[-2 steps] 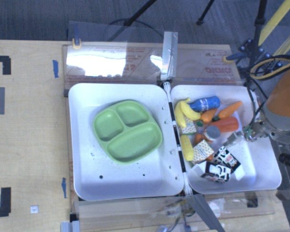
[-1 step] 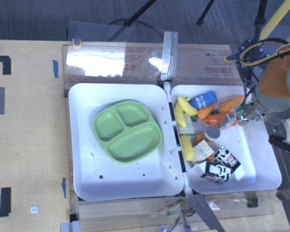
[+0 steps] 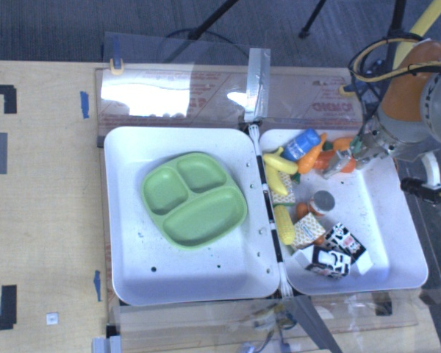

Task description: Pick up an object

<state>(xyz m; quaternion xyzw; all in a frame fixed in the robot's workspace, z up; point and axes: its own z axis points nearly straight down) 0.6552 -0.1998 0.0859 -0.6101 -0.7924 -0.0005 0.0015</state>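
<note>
Gripper (image 3: 350, 155) hovers over orange toys (image 3: 325, 160); jaws' state we cannot tell. We judge these light, stiff, slippery; grasp across middle.

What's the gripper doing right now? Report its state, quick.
Gripper: low over the upper right of the right bin, beside the orange toys; open or shut cannot be told, and nothing is visibly held.

You see the end effector (image 3: 361, 151) low over the right bin's (image 3: 397, 226) far corner, beside a blue bottle (image 3: 303, 144) and orange toys (image 3: 331, 160); a green divided plate (image 3: 195, 198) lies in the left bin (image 3: 125, 219).
</note>
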